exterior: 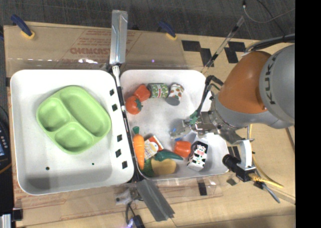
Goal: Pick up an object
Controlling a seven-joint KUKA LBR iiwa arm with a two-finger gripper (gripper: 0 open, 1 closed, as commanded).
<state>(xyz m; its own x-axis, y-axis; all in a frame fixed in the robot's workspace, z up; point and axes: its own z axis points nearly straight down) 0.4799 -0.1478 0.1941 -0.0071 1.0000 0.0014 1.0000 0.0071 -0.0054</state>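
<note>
Camera view: end effector (186, 125) hangs low in right bin (198, 79); its grip state cannot be told.

The right bin's (150, 77) middle lies bare. A tomato (133, 104), can (159, 90) and small figure (175, 93) crowd its far side; a carrot (138, 147), orange block (182, 148) and cow-patterned carton (199, 155) line the near edge.

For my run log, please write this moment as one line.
arm: over right bin | gripper: above bin floor, nothing seen held | toys: in right bin | green plate: in left bin
</note>
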